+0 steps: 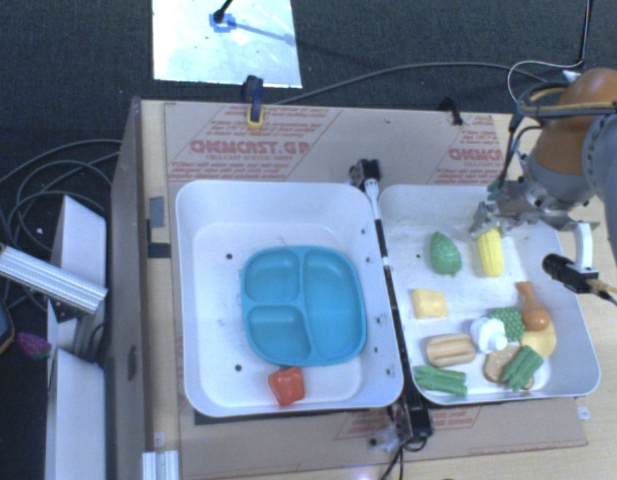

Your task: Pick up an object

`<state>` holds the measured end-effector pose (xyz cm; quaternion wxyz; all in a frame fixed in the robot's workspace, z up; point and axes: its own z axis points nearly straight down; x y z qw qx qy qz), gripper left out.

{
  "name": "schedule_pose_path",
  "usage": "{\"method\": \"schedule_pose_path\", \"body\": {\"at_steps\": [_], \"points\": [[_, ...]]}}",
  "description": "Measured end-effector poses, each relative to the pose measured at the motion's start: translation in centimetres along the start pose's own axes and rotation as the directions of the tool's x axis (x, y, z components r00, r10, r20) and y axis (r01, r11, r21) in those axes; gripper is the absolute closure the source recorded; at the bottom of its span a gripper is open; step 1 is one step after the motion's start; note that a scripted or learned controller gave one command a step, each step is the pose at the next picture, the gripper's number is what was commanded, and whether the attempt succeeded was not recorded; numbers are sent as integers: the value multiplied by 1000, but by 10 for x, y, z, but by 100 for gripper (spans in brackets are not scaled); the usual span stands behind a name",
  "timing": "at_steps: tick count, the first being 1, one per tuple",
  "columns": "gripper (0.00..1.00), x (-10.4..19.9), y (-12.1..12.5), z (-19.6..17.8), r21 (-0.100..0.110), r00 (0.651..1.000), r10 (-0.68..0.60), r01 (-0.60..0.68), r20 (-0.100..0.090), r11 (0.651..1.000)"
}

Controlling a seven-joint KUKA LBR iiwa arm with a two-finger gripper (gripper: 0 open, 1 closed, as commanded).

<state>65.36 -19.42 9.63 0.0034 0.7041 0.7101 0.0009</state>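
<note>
Seen from the fixed camera above the bench, a yellow corn cob (490, 252) stands out as the object nearest the gripper (496, 218): short, stubby and bright, lying lengthwise on the floor of the right bin (413, 208), its upper end directly under the fingertips and the rest stretching away toward the near side. Whether the jaws are wide, narrow or closed on the cob cannot be told, since the wrist hardware hides them. Just to the far-left side of the jaws lies a green leafy vegetable (445, 254), close to the cob but apart from it. Further off, toward the near rim, sit a yellow cheese wedge (429, 303), a bread roll (449, 349), a green bean pod (440, 379), a white piece (487, 334) and a crowded cluster with a chicken drumstick (531, 310). Open white floor shows between the jaws and the bin's back wall, and again between the cob and the cluster; the right rim runs close behind the gripper. Well away from the jaws, across the divider, the left bin (213, 218) carries a blue sectioned plate (302, 303) with a red pepper (286, 385) near its front edge. The grey arm (603, 158), orange band (573, 118) uppermost, enters from the right and bends down over the right bin's back corner.
</note>
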Motion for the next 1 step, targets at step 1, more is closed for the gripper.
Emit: {"method": "schedule_pose_path", "body": {"at_steps": [1], "points": [[100,85,17,-17,2,1000,2,-2,-5,1000]]}}
